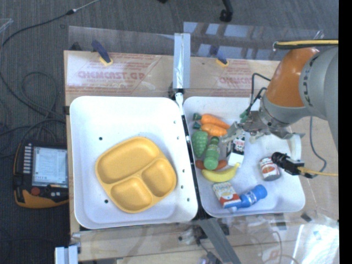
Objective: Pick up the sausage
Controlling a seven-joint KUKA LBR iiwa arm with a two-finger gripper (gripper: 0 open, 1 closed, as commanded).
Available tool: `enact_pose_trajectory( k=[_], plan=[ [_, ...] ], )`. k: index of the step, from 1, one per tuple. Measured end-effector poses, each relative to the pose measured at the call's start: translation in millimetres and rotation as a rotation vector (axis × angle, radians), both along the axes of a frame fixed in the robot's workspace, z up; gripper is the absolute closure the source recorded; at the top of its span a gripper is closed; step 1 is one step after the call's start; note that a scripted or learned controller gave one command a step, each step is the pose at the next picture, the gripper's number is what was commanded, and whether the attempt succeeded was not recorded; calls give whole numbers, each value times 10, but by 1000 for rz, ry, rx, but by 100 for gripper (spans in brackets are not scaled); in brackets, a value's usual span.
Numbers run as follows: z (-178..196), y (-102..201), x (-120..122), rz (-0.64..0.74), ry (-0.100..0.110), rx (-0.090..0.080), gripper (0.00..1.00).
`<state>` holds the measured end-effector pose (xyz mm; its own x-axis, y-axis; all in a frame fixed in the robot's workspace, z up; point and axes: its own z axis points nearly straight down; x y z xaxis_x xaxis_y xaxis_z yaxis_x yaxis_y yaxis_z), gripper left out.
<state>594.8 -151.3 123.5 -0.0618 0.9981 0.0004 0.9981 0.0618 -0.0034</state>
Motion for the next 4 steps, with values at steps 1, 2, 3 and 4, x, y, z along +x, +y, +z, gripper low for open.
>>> enact_pose_trajectory(
  k=[1, 2, 3, 4],
  plan=[
    [-321, 347, -650, 138, -21, -8, 0],
    [-333, 139, 185, 76, -17, -6, 0],
    [-344, -308, 714, 115, 10, -2, 0],
    [-344, -217, 701, 236, 8, -10, 0]
  ],
)
